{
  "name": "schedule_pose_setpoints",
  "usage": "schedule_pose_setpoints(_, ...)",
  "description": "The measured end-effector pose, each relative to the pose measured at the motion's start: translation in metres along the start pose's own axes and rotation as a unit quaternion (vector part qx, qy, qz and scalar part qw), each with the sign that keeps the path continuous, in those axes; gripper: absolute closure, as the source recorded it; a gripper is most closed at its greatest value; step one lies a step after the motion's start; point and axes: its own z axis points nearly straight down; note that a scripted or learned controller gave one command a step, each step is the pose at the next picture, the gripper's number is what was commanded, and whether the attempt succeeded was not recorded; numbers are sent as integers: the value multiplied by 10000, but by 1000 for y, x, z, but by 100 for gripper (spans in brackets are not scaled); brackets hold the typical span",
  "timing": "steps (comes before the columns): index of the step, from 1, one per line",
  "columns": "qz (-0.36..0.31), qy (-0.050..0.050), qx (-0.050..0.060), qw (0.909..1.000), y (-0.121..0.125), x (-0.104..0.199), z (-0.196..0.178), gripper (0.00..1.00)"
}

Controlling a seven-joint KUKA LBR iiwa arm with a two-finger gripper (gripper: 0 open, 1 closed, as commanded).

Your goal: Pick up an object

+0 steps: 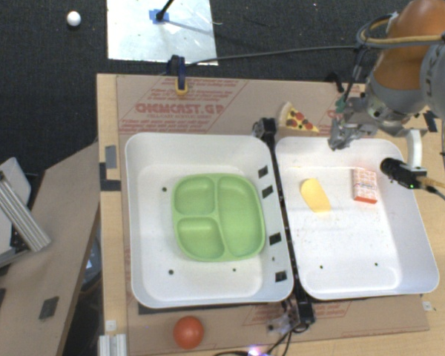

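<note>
From the overhead camera view, the gripper (343,137) hung at the far rim of the right bin (400,273), and whether it was open or closed, or had hold of anything, could not be told. Two candidates lay on that bin's floor, well clear of it: a yellow block (315,196) near the middle and a small pink-and-white box (364,185) just to its right. The block looked light, smooth and possibly a touch slippery, best pinched across its narrow width, while the box seemed stiff, light cardboard, easiest taken across its short sides.
</note>
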Motion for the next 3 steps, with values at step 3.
schedule_pose_setpoints(3,-14,8,30,10000,3,40,-59,100)
